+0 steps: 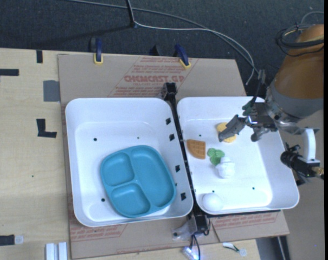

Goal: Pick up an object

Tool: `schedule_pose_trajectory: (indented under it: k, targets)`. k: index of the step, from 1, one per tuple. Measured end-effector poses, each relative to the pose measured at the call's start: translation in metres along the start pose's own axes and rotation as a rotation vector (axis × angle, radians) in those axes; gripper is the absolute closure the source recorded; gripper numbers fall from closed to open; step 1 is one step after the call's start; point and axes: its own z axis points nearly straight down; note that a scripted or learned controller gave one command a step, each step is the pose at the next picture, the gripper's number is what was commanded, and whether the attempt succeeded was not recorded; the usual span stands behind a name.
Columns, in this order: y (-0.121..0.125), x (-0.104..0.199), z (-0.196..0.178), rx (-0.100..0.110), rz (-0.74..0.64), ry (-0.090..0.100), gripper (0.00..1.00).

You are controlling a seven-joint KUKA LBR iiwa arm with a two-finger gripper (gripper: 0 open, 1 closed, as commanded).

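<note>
Two white bins are set side by side on a cardboard sheet. A small yellow thing, flat and rounded, is seen in the right bin, partly hidden under the gripper. Whether the claw is open or closed cannot be told.

— I see both bins plain white; the left holds a light blue divided plate.
— I see a yellow piece, a tan wafer, a green bit, and two white lumps on the right.
</note>
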Motion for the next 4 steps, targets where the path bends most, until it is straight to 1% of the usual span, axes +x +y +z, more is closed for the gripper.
schedule_pose_trajectory:
  k: [1,2,3,4]
  targets:
    - [0.011,-0.038,0.103,0.010,0.003,0.001,0.00]
    - [0.036,-0.043,0.131,0.003,0.000,0.000,0.00]
    - [0.079,-0.053,0.176,0.004,-0.001,0.000,0.00]
    - [0.101,-0.081,0.185,-0.002,0.000,0.000,0.00]
